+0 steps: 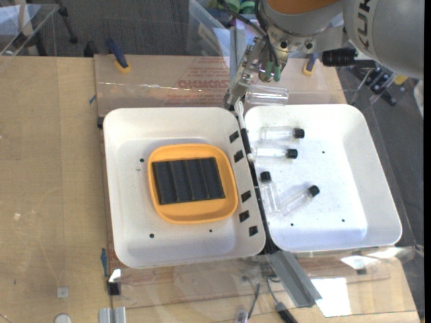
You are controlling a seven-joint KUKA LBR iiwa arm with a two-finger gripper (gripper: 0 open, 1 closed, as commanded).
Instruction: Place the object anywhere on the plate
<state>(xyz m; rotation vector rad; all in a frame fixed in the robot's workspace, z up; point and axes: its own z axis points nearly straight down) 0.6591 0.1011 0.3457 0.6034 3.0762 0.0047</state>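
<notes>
An orange plate (192,213) with a dark ridged insert lies in the left white bin (128,200). Several clear vials with black caps lie in the right white bin (353,180): one (280,134) and another (272,153) near the far left corner, one (269,190) by the divide, one (299,197) near the middle. My gripper (259,73) hangs over the far rim between the two bins. Another clear vial (267,97) lies level just under it, at the right bin's far edge. Whether the gripper holds it is unclear.
Black clips (241,175) line the divide between the bins. A clear plastic tub (212,9) of clutter stands behind the bins. A blue clamp (120,60) sits at the bench's far left.
</notes>
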